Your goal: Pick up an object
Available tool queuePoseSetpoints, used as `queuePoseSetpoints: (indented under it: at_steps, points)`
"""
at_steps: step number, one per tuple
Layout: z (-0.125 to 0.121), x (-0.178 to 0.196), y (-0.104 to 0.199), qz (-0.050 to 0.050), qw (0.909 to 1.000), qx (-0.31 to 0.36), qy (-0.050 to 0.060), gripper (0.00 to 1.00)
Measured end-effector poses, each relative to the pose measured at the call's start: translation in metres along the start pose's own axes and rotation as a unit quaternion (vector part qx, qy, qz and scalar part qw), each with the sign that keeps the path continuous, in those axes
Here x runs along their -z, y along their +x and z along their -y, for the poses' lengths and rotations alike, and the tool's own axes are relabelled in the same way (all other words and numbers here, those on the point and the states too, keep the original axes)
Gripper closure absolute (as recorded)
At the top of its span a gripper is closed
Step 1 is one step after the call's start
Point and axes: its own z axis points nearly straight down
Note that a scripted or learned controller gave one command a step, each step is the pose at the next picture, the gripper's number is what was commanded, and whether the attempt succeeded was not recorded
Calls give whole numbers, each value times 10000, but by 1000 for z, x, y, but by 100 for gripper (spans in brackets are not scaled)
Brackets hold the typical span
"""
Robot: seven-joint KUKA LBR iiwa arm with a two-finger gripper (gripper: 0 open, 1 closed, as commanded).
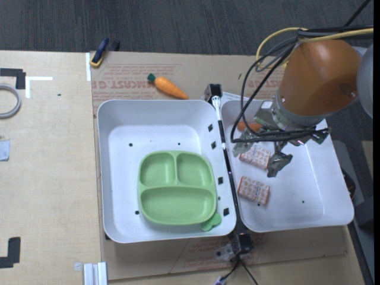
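I see my tool [278, 162] low in the right bin [332, 209], grip state unclear; one patterned packet [256, 157] just beside it, second packet [254, 190] lies nearer the front.

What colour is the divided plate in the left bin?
Light green, seen plainly in the camera view: plate, in the left bin.

Plate [177, 187] in left bin [119, 129]
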Motion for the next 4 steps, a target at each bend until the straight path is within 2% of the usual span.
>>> queuePoseSetpoints:
  at_steps: [1,2,3,4]
  points:
    - [13,0,27,0,9878,1557,0,0]
    - [58,-1,-18,5,9537,3009,-8,0]
    - [16,0,-15,2,8873,4612,-19,0]
    - [39,-1,-5,8,8419,5397,-15,0]
